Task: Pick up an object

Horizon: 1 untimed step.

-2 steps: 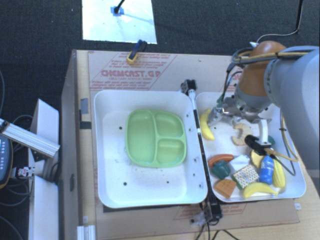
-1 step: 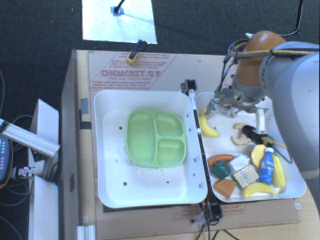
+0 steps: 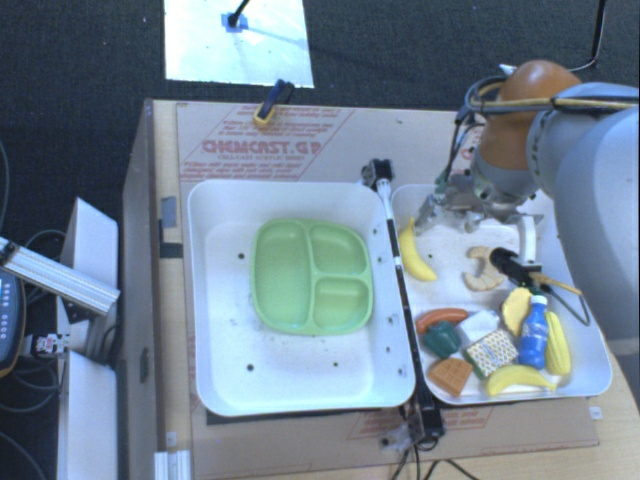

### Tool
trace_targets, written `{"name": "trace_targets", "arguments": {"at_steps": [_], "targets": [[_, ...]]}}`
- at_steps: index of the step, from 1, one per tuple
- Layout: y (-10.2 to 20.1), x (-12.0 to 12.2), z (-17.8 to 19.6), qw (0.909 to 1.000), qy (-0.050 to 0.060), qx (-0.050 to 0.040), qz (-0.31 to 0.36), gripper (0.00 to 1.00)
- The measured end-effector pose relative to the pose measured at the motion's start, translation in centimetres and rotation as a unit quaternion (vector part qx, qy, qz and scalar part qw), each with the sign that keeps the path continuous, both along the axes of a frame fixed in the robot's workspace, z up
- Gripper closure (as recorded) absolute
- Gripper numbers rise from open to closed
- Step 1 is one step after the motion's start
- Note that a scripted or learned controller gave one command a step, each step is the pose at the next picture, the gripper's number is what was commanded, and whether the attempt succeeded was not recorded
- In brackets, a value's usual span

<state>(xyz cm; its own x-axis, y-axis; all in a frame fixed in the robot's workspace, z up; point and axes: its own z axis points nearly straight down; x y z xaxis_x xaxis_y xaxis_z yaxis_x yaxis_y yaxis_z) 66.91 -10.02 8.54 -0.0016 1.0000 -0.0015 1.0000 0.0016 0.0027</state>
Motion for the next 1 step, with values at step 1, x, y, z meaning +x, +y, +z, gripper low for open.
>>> {"name": "trace_targets", "arguments": {"at_steps": [1], "targets": [[0.04,0.12,1.14,1.0,-0.002,-0.0004,0.002,1.0]]}}
